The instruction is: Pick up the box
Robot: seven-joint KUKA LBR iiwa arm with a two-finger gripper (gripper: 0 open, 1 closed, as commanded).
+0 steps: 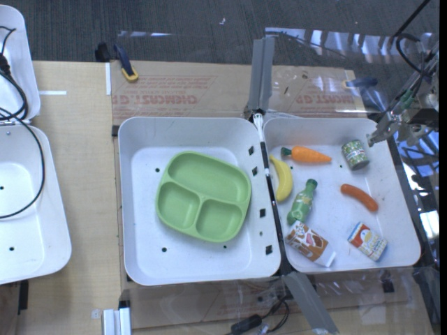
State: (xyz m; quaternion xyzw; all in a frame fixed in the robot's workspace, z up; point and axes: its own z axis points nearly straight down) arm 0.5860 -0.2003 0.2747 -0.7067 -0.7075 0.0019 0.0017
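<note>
The box (367,241) is seen lying at the lower right of the right bin (412,253), long axis slanted, well below the gripper (383,128), whose jaw state cannot be told.

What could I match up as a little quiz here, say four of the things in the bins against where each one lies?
Things:
1. green plate
2. carrot
3. banana
4. can

Places:
A. along the right bin's left wall
B. near the right bin's far right corner
C. in the middle of the left bin
D. at the far side of the right bin, just beyond the banana's top end

Pairs: 1-C, 2-D, 3-A, 4-B
</note>
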